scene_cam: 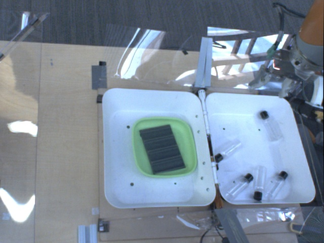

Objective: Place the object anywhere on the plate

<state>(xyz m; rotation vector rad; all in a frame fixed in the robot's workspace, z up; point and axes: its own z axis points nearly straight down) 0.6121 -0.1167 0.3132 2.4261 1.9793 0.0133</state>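
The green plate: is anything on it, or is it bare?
Occupied. A dark grey ribbed block lies flat on the green plate, which sits in the left bin.

My bench (50,135) is pale wood-grain laminate, running from the left edge under both white bins (114,186); beyond its far edge lies dark grey ribbed carpet (126,9), filling the top of the view; bright patches of light (23,128) sit on the bench at the left, one at mid-height and another near the lower corner; a clear sheet throws pale glare (147,39) past the far rim of the bins; a grey metal post (204,62) stands at the seam between the bins; a small dark bracket (99,75) is fixed to the bench near the left bin's far corner; another small fitting (103,226) sits by its near corner.
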